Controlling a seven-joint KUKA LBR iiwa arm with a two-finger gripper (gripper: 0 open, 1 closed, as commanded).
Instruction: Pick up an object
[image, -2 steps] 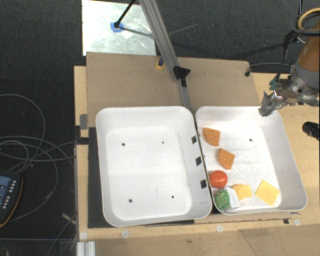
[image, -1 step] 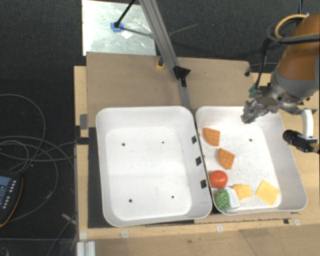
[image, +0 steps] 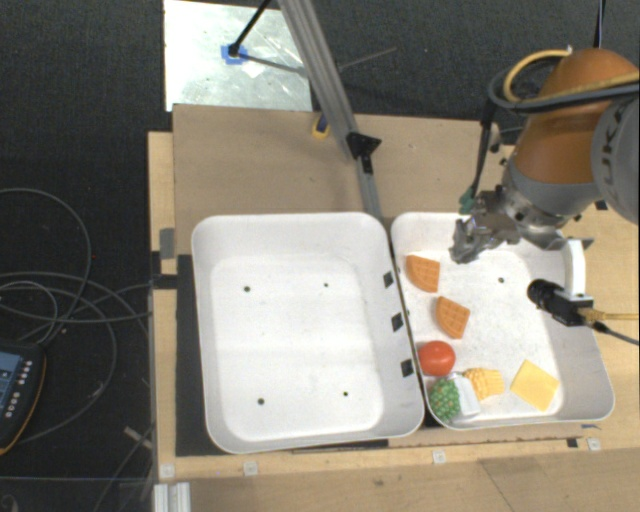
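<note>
My gripper (image: 468, 243) hangs over the back of the right bin (image: 590, 365), just right of an orange waffle-like piece (image: 423, 272). Nothing shows between its tips. A second orange waffle piece (image: 452, 317) lies lower in the same bin. Near the front of that bin sit a red tomato (image: 436, 357), a green vegetable (image: 445, 399), a yellow corn piece (image: 484, 382) and a yellow cheese wedge (image: 534, 384).
The left bin (image: 290, 330) stands beside the right one, its wall touching along the middle. A grey tripod leg (image: 335, 95) slants down to the bins' back edge. A black part (image: 556, 300) of the arm's mount overhangs the right bin.
</note>
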